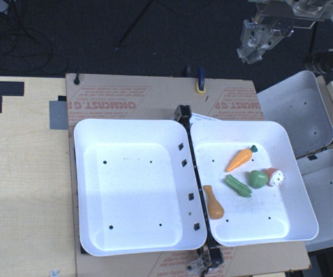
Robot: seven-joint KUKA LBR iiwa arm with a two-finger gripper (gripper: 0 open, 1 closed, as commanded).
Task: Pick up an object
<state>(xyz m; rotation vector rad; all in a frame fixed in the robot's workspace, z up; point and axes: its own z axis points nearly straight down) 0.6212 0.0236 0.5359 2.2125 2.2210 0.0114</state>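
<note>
The right bin (287,224) holds several toy foods. An orange carrot (239,158) lies tilted near its middle. Below it sits a dark green pod (238,186), beside a round green fruit (258,179) and a red-and-white piece (274,177). A tan drumstick-shaped piece (213,202) lies near the bin's left wall. My gripper (251,52) hangs high over the dark background at the top right, far above the bins, with nothing seen in it.
The left bin (91,154) stands beside the right one on a brown cardboard sheet (131,100). A blue and yellow clamp (201,81) sits at the board's far edge. A grey metal plate (305,105) lies to the right.
</note>
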